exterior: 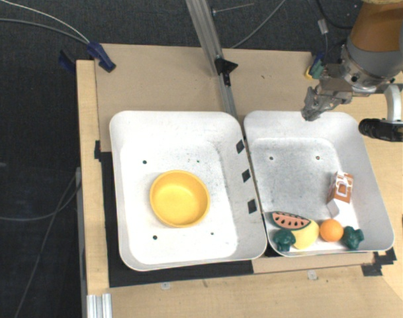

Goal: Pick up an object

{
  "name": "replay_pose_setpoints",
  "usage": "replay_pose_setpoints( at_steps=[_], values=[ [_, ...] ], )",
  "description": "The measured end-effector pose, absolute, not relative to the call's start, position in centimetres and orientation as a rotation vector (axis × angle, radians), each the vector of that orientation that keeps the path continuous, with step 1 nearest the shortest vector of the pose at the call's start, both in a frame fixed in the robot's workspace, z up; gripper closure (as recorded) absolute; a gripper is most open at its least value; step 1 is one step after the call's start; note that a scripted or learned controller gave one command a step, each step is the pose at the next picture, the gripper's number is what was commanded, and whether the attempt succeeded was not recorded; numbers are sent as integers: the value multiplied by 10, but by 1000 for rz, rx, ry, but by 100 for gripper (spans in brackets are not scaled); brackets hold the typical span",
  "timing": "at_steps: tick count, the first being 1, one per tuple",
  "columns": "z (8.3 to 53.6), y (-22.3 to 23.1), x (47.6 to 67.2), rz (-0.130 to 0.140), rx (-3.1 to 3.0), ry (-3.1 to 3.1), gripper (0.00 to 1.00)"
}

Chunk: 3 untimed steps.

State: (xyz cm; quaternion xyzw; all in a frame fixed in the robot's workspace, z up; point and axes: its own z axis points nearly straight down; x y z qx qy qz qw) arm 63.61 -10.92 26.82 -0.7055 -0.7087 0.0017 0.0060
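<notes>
My gripper hangs over the far rim of the right bin, high above its floor, with nothing seen between its fingers. Along the right bin's near edge lie a watermelon slice, a yellow fruit, an orange and two dark green broccoli pieces. A small brown and white carton stands near the bin's right wall. A yellow bowl sits in the left bin.
A slanted metal pole runs from the top down to the gap between the bins. Black clips sit on the divide. A blue clamp holds the bench's far left corner. Cables cross the dark floor.
</notes>
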Motion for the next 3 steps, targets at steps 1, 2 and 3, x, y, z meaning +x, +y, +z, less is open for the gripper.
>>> replay_pose_setpoints(
  at_steps=[1,2,3],
  values=[
    [253,-53,626,8,-2207,-2218,100],
    [240,-2,614,11,-2206,-2216,100],
    [249,55,605,9,-2206,-2219,100]
  ],
)
